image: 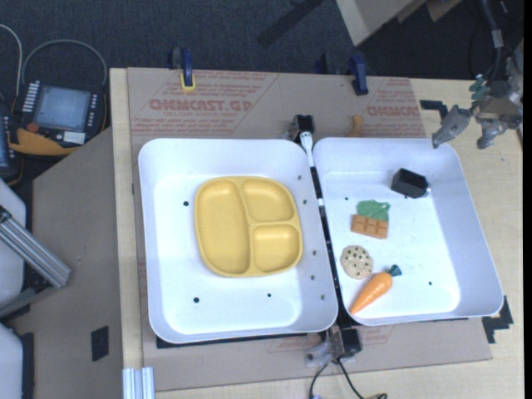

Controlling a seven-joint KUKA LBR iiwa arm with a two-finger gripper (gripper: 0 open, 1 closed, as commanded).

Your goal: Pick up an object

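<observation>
Above rt bin's (474,248) far-rt corner my gripper (465,129) hung w/ fingers (444,131) spread apart, nothing held; black block (409,183) lay nearby.

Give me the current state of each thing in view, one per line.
Gripper: open, above the right bin's far right corner, holding nothing.
Yellow divided plate: upright in left bin, compartments bare.
Black block: lying loose in right bin.
Waffle piece: flat.
Cookie: flat.
Carrot: on its side.
</observation>
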